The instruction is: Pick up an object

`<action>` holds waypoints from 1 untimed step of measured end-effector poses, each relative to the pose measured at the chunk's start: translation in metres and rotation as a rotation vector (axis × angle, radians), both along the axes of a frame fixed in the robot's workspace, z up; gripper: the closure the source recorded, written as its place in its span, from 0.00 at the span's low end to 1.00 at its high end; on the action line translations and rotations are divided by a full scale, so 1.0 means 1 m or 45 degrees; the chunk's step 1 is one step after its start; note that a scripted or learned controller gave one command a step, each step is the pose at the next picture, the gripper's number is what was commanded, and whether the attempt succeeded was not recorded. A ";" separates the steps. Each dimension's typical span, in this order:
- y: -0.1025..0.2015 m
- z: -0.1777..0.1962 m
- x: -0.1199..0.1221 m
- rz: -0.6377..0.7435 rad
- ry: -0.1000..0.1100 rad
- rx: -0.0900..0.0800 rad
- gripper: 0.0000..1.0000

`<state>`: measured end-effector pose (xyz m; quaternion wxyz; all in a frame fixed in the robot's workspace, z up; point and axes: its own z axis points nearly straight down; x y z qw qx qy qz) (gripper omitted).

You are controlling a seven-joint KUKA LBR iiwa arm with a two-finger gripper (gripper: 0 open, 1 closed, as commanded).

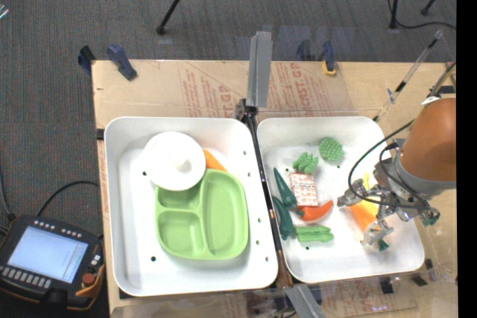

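My gripper (377,233) hangs low over the right side of the right bin (350,268), below the arm's orange band (440,139). An orange toy piece (362,214) lies right beside it, partly under the wrist. Further left in this bin lie a patterned small box (302,190), a red-orange pepper (318,211), a green pod (314,234), dark green long pieces (283,203), a green leafy piece (305,161) and a green knobbly ball (331,150). A small yellow piece (365,183) shows by the wrist cables.
The left bin (119,234) holds a green divided plate (203,214), a white round bowl (175,160) and an orange piece (215,160) tucked behind them. A grey post (259,74) stands between the bins at the back. A teach pendant (48,255) lies on the floor at left.
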<state>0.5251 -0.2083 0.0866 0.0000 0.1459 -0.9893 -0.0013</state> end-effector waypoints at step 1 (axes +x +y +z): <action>0.002 0.000 -0.007 0.047 0.000 0.000 0.00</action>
